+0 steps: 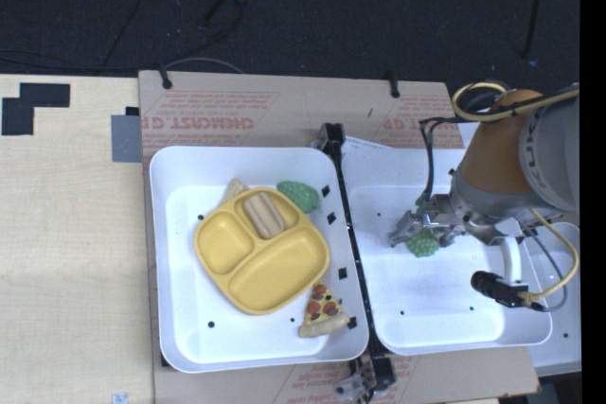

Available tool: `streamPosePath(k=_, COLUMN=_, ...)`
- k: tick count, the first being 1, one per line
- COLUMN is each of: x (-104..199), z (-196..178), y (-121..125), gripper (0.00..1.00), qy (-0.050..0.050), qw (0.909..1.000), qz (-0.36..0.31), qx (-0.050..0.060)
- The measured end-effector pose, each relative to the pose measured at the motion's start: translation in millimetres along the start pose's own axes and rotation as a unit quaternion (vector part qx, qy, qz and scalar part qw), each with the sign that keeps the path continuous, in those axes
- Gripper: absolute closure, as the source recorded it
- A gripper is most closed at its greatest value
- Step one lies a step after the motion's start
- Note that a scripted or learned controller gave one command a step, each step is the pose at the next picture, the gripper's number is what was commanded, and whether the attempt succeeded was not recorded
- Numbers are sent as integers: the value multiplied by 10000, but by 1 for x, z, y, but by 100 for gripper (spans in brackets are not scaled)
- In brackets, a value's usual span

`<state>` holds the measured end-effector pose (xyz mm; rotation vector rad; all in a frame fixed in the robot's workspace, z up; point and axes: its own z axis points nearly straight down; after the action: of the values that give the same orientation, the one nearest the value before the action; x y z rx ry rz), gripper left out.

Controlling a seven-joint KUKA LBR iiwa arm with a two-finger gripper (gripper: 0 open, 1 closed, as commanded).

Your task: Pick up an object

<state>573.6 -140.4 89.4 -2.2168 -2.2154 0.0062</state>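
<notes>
My gripper (424, 234) hangs low over the right bin (454, 326), near its left-middle part, with the arm reaching in from the right. It is open, its grey fingers (403, 234) spread apart. A small green broccoli-like piece (423, 247) sits right at the fingertips, between them, and I cannot tell whether it rests on the bin floor. In the left bin (180, 298) lie a yellow divided plate (241, 284) with a hot dog (264, 215) in its top compartment, a green leafy toy (300, 195) at the plate's upper right edge, and a pizza slice (323, 312).
The divider between the bins (347, 232) runs just left of the gripper. Brown cardboard (284, 114) lies behind the bins, and the wooden bench top (66, 251) stretches to the left.
</notes>
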Motion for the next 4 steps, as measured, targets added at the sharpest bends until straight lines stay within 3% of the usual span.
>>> streamPosePath(k=1, x=0, z=2, y=-1, gripper=0, qy=-4, qw=10000, qz=15, qx=-16)
streamPosePath(k=2, x=-1, z=-8, y=-1, gripper=100, qy=-3, qw=10000, qz=30, qx=-13)
streamPosePath(k=4, x=5, z=-133, y=3, gripper=100, qy=-17, qw=10000, qz=-14, qx=-62)
